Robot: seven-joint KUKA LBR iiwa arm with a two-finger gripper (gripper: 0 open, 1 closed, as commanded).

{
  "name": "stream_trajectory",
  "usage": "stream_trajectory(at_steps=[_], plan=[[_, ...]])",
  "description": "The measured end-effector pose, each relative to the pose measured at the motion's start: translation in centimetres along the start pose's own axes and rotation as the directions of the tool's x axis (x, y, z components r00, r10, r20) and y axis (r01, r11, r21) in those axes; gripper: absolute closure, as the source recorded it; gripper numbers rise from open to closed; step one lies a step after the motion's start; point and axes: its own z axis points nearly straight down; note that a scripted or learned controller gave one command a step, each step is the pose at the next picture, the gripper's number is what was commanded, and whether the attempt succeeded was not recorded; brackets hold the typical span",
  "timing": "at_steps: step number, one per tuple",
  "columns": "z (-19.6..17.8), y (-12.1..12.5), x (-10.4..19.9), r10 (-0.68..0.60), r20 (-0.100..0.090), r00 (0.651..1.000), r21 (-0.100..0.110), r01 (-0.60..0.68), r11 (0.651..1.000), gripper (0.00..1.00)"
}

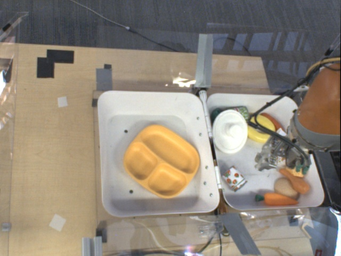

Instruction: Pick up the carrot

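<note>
Pale wood grain covers the desk (48, 159), matt and flat, with black tape marks at its far left. On it sit two shallow white bins of smooth plastic with rounded corners. The left bin (114, 196) holds a yellow divided plate (161, 160), a soft-cornered moulded dish with three hollows, lying a little askew.

The right bin (319, 196) is crowded. At its far left stands a white round container (230, 130) with a green thing tucked behind it, and just right of that a yellow toy fruit (257, 134) beside something red. Nearer the camera lies a small white carton with red spots (234, 178), tilted on one edge. The gripper (278, 156) hangs over the middle of this bin, a tangle of bright metal and cable; whether its parts are spread or pressed together I cannot tell, and nothing is visibly held.

The carrot (278, 199) lies at the near edge of the right bin, orange and smooth, tapered, with a small green stub at its left end. Its long axis runs roughly left to right, along the bin's near wall. It sits nearer the camera than the gripper, almost straight below it in the view and apart from it. A beige rounded lump (286, 186) rests just beyond the carrot, and another orange piece (297, 180) lies right of that, so the approach looks tight.
</note>
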Motion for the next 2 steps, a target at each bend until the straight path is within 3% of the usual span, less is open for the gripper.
stream_trajectory(at_steps=[1, 2], plan=[[-0.5, 0.0, -0.2, 0.000, 0.012, 1.000, -0.001, 0.000, 1.000, 0.00], [12.0, -2.6, -1.6, 0.095, 0.025, 0.995, -0.004, -0.095, 0.995, 0.00]])
